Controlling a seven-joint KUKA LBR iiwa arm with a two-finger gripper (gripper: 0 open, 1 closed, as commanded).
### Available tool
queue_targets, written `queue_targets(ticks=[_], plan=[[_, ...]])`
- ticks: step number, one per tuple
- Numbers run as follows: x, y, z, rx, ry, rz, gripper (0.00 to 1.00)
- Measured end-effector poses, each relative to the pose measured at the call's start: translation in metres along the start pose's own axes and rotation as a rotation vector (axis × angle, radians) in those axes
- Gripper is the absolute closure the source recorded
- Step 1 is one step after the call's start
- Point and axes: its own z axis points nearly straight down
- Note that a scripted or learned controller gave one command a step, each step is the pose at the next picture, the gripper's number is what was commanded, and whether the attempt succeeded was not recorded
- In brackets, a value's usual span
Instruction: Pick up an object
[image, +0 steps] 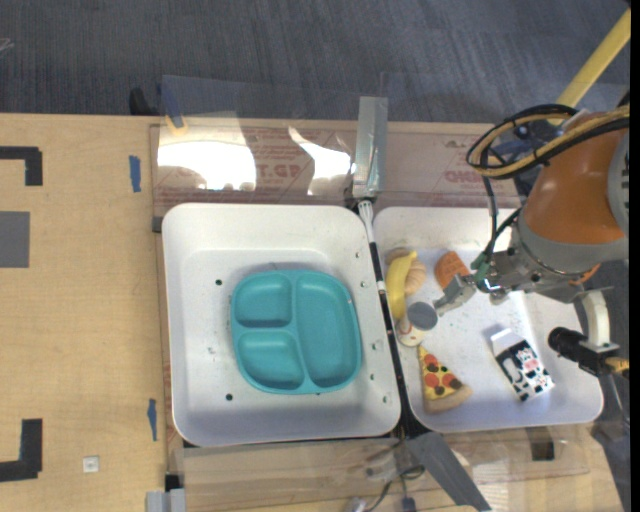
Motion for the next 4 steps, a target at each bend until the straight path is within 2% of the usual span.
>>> queue_targets(ticks=[1,2,3,4], plan=[[-0.022,0.068,0.047,0.005,0.0,-0.139,0.0],[-0.07,0.057,0.099,-0.002,0.0,0.186,0.0],[-0.05,0.058,0.089,0.003,-0.001,0.426,0.0],[-0.049,0.059,0.082,0.006,-0.002,0.424,1.0]])
